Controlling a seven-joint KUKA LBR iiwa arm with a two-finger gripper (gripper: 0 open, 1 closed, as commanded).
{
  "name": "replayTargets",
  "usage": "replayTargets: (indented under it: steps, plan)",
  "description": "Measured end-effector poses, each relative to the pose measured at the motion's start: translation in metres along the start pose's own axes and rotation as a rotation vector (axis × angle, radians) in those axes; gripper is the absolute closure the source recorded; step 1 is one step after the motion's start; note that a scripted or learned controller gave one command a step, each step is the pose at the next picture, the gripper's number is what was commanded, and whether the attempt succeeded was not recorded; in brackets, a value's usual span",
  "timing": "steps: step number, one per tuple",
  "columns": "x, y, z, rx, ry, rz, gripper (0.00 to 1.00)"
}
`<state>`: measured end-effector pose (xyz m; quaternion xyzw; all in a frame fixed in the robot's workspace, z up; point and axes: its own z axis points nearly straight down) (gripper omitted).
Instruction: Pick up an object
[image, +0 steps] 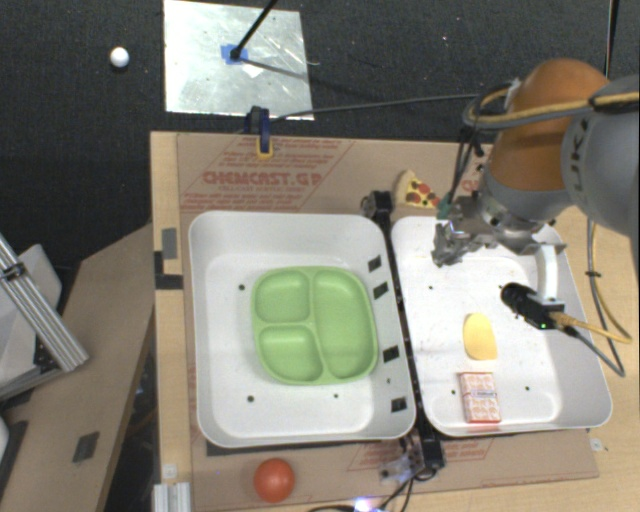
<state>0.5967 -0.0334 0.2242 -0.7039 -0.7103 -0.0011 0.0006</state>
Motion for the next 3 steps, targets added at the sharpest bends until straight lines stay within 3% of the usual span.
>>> replayTargets:
  steps: [2,3]
  plan:
    - [0.094,-0.028,-0.012,0.001,0.000,0.000,1.00]
    - [0.140,-0.038,0.003,0.001,0.000,0.000,1.00]
